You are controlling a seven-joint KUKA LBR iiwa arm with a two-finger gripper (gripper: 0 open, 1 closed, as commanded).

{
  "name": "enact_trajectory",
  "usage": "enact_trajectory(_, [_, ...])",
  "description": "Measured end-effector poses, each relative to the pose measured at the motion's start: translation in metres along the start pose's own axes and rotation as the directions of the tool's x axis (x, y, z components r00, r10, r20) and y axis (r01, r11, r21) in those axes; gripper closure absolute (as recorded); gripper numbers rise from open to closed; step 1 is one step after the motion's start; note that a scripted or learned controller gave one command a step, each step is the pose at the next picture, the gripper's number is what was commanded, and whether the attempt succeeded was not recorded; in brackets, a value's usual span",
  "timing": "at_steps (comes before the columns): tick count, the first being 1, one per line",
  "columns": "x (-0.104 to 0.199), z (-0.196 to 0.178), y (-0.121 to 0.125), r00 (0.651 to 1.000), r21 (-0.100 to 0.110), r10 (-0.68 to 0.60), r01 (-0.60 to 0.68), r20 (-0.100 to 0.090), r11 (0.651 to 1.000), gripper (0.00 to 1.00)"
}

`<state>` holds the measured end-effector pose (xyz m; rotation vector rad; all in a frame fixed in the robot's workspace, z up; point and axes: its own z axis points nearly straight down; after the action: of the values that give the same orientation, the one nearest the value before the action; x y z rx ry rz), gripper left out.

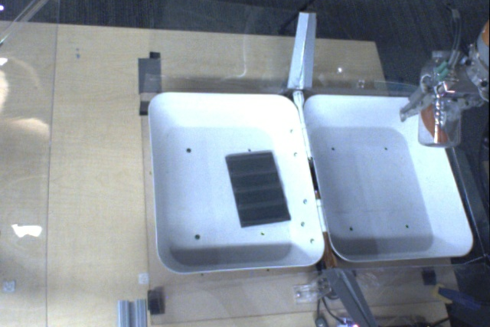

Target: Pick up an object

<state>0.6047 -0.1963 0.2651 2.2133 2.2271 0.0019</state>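
Observation:
My gripper hangs at the right of the camera view, over the far right rim of the right bin. It is shut on a small translucent object with a reddish-brown streak, which hangs below it, lifted off the bin floor. A dark ridged rectangular pad lies flat in the middle of the left bin, far to the left of the gripper.
A grey metal post rises at the back where the two bins meet. The wooden bench stretches to the left. Small brackets and cables sit by the front edge below the bins.

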Motion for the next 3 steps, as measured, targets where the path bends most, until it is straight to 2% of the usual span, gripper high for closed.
enact_trajectory(1, [0.060, 0.072, -0.061, 0.959, 0.002, 0.283, -0.283, -0.001, 0.959, 0.00])
enact_trajectory(2, [0.021, 0.176, -0.036, 1.000, -0.008, 0.030, -0.030, 0.001, 1.000, 0.00])
enact_trajectory(3, [0.023, 0.165, -0.034, 1.000, -0.012, 0.027, -0.027, 0.001, 1.000, 1.00])
